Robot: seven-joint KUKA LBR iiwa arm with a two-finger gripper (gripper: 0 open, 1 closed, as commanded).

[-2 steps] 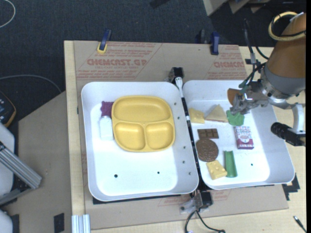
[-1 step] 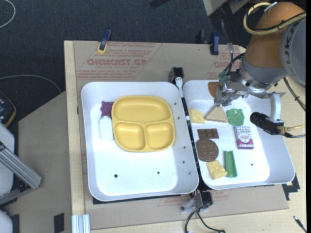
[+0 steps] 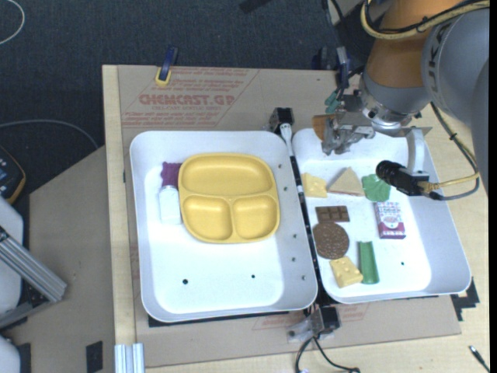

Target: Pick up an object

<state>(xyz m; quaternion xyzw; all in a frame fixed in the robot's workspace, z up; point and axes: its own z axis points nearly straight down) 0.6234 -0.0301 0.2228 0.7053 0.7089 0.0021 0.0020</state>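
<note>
Dark carpet surrounds the bench, which carries a brown printed sheet and two white bins. Left bin: yellow divided plate at centre, with a purple item and a white bottle touching its 9 o'clock edge. Right bin: pale yellow piece and tan triangular piece toward 10 o'clock, green lump just beside the triangle at its 3 o'clock, chocolate bar and brown round biscuit near centre-left, red-and-white packet at centre, yellow block and green stick side by side toward 7 o'clock. Hand: poised over the right bin's 11 o'clock corner, with nothing seen in its grasp; whether it is spread or pressed together cannot be told at this angle. Likeliest pick, by judgement: the tan triangular piece or the pale yellow piece, both lying just at the hand's 6 o'clock. Risks: a straight descent from this spot would probably meet bare bin floor or the rim; the flat, low pieces may slide away instead of lifting; the close-set triangle and green lump could be nudged together; the divider wall at 9 o'clock leaves little room beside the pale yellow piece.
</note>
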